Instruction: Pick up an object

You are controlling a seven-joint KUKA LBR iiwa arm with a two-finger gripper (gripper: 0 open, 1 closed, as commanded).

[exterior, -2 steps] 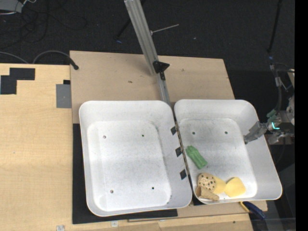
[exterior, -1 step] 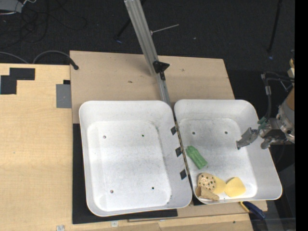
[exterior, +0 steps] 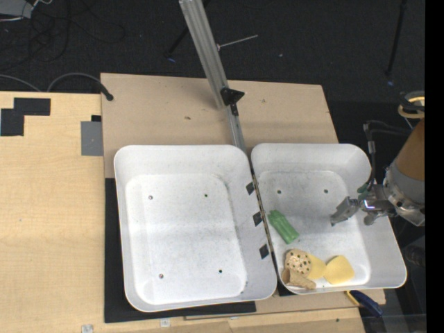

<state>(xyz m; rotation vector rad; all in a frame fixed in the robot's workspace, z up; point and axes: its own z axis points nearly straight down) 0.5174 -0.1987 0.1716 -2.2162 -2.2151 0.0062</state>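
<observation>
While the grey arm reaches in from the right, its jaws hang over the right-hand part of the right bin, near that bin's right wall. One dark finger slants down and to the left toward the bin floor, another part sits just right of it, and nothing shows between them; whether the jaws are spread or clenched I cannot tell from this angle. Three things lie in the right bin. A green block rests tilted near the bin's left wall, about midway along it, well apart from the jaws. At the bin's near edge, toward its near-left corner, lies a tan speckled piece, and just beside it to the right, touching or nearly so, a pale yellow lump. The left bin sits side by side with the right one, their inner walls meeting at a row of dark clips. Both bins stand on the table, and a slanted metal rail rises from behind them.
</observation>
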